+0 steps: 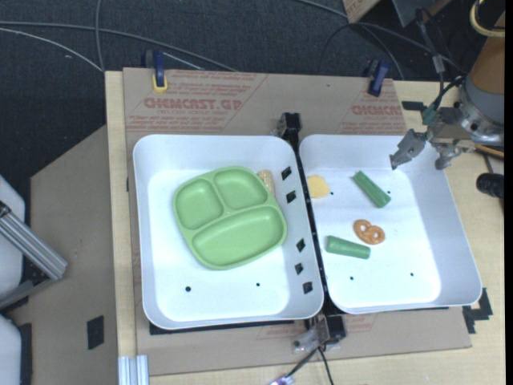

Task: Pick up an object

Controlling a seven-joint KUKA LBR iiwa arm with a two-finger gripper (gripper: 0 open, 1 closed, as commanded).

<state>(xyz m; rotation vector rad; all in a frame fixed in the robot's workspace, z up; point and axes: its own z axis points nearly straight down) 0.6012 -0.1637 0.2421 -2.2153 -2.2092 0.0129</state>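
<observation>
Fingers of the gripper (422, 152) stood apart and clamped on nothing, hanging over the upper right corner of the right bin (449, 239), with the grey arm (481, 111) reaching in from the right edge of the camera view. One finger (403, 150) pointed down and to the left, the other (443, 157) sat to its right, and bare white floor showed between them.

Below and to the left of the gripper, near it but not touching, lay a green stick (372, 189), tilted with its upper end toward the left. Farther below the gripper rested a small brown pretzel (369, 232), and just under that pretzel lay a second green piece (347, 247), nearly level. Well to the left of the gripper, close to the bin's left wall, sat a pale yellow lump (318, 187). All four things lay on the floor of the same bin, apart from one another.

Across the divide, far to the left of the gripper, the left bin (160, 279) held a green divided plate (229, 216) with three compartments. A small tan piece (265, 183) touched the plate's upper right edge. Both bins sat on a brown board (240, 99) printed with red lettering, held at its far edge by two clamps (159, 70).
</observation>
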